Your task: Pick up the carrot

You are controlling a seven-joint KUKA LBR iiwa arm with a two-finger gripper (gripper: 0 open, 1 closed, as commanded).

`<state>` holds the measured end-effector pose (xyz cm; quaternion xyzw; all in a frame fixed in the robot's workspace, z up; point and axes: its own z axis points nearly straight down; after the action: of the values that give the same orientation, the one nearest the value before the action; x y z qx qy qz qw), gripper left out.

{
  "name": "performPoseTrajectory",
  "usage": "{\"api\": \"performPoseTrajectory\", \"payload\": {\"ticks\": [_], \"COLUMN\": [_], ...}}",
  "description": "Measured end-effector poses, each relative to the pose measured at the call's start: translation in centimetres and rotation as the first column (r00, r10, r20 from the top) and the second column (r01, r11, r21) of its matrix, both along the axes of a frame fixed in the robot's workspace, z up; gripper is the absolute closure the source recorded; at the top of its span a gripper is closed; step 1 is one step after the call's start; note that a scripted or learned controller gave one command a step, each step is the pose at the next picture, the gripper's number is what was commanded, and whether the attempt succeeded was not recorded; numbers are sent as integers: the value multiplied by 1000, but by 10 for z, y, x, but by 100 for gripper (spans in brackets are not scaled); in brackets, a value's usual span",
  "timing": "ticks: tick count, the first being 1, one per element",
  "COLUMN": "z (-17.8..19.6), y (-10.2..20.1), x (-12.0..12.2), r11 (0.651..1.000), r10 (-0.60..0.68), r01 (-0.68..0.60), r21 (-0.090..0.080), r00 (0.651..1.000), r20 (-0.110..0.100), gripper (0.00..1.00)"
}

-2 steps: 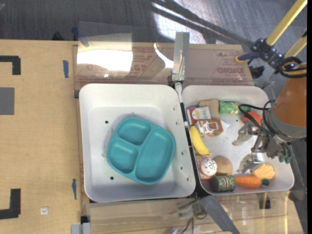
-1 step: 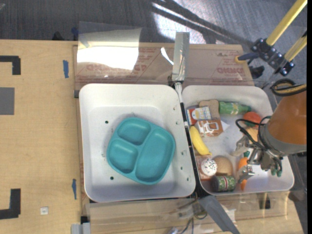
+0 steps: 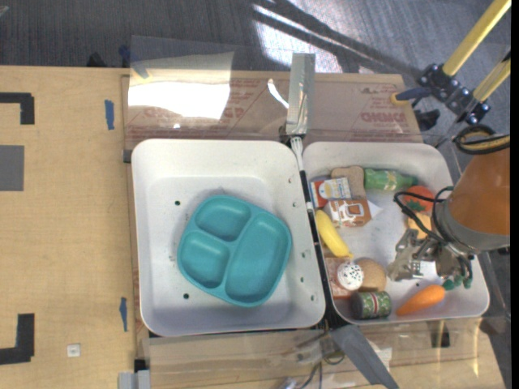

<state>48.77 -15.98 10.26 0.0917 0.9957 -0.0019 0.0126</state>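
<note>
Lying near the front right corner of the right bin (image 3: 474, 298), the carrot (image 3: 422, 300) points its orange body back toward the middle, green top out at the rim. Just above it hangs the gripper (image 3: 415, 259), metal fingers down among the clutter, touching nothing orange. How wide it stands I cannot tell (the wrist covers too much), and nothing sits between the fingers.

The risk, as I read it: the gripper hangs a little left of and behind the carrot, so a straight drop could land on bare bin floor, or clip the dark can (image 3: 371, 304) just beside the carrot's tip. The carrot tapers too, and a pinch near the thin end may squirt it out.

Counting the right bin: one carrot, one can, one banana (image 3: 330, 233), one white speckled ball (image 3: 350, 275) with a tan rounded thing (image 3: 373, 271) beside it, one green bottle (image 3: 388, 179), two small cartons (image 3: 345, 201), one red-and-green item (image 3: 419, 197) near the arm.

In the left bin (image 3: 162, 168): one teal divided tray (image 3: 234, 250), three compartments.
</note>
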Motion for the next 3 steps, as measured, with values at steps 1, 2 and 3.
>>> {"api": "performPoseTrajectory", "payload": {"ticks": [1,2,3], "z": [75,177,52], "y": [-62,-62,-62], "x": [70,120,89], "r11": [992,985,838], "r10": [-129,171,546], "r01": [129,-171,-546], "r21": [3,-1,10], "r00": [992,985,837], "r20": [-12,-10,-25], "gripper": [100,100,100]}}
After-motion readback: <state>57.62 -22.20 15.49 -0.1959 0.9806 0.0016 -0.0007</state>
